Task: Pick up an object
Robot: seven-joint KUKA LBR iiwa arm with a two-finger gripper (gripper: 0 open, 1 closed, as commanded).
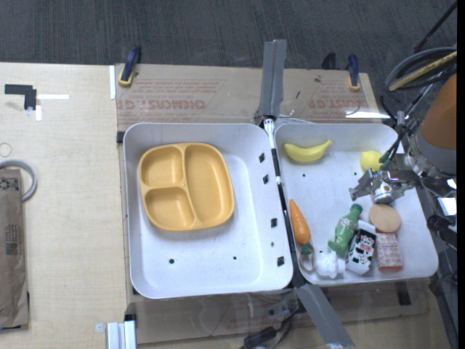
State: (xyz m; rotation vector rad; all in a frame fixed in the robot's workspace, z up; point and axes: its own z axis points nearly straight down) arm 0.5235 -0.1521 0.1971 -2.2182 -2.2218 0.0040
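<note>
My gripper (379, 188) hangs over the right side of the right bin (320, 184), with the orange-banded arm (442, 118) coming in from the right. Just below it lies a round tan disc (385, 219). A yellow lemon (370, 159) sits just above it, partly behind the gripper's cables. A banana (307, 150) lies at the bin's back. A carrot (298, 222) lies along the left wall. A green bottle (346, 228), a white lump (328, 265), a small black-and-white carton (361, 252) and a reddish box (389, 252) crowd the front.
The left bin (211, 267) holds a yellow divided plate (187, 186). Blue clamps (131, 64) and a grey post (272, 78) stand behind the bins. Black and yellow cables (421, 64) loop at the upper right.
</note>
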